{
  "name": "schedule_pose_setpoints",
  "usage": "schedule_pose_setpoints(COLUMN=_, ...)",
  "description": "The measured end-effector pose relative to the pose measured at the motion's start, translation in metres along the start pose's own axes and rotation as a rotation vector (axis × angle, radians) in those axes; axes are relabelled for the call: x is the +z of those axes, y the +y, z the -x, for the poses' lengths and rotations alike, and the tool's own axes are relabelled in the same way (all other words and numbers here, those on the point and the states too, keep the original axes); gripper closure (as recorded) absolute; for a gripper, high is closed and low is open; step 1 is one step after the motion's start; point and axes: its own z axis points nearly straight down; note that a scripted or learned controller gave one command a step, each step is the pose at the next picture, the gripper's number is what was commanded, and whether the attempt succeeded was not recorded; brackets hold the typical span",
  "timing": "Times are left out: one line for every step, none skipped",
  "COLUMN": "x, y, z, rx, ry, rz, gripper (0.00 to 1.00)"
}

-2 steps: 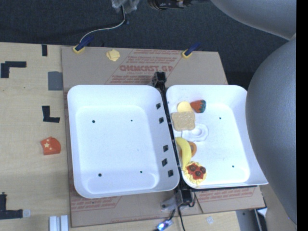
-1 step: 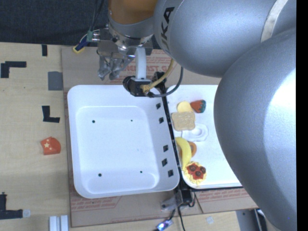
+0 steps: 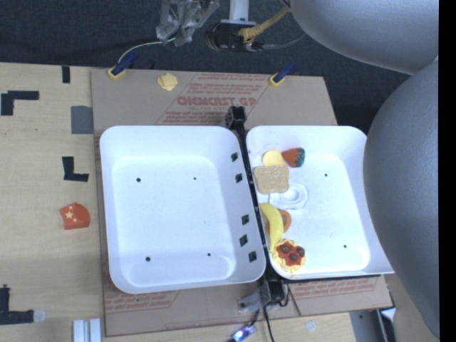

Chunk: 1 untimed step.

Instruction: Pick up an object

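Observation:
The right bin (image 3: 342,191) holds toy foods along its left wall: a tan toast slice (image 3: 271,179), a red and green strawberry-like piece (image 3: 293,157), a pale yellow round piece (image 3: 271,158), a yellow banana (image 3: 271,223), a small orange piece (image 3: 286,220) beside the banana, a white piece (image 3: 296,197) and a yellow piece with red spots (image 3: 288,256) at the front. My gripper (image 3: 182,13) hangs high at the top of the view, beyond the far edge of the cardboard and well away from both bins. Nothing shows in it.
The left bin (image 3: 171,205) stands beside the right one on a cardboard sheet (image 3: 214,102). A small yellow piece (image 3: 167,82) lies on the cardboard behind the left bin. A red piece (image 3: 75,216) lies on the bench to the left. The grey arm (image 3: 406,155) covers the right side.

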Motion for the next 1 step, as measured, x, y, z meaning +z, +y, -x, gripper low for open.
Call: schedule_pose_setpoints(x=-0.0309, y=0.0115, z=0.0570, rx=0.002, ry=-0.004, rz=-0.014, gripper=1.00)
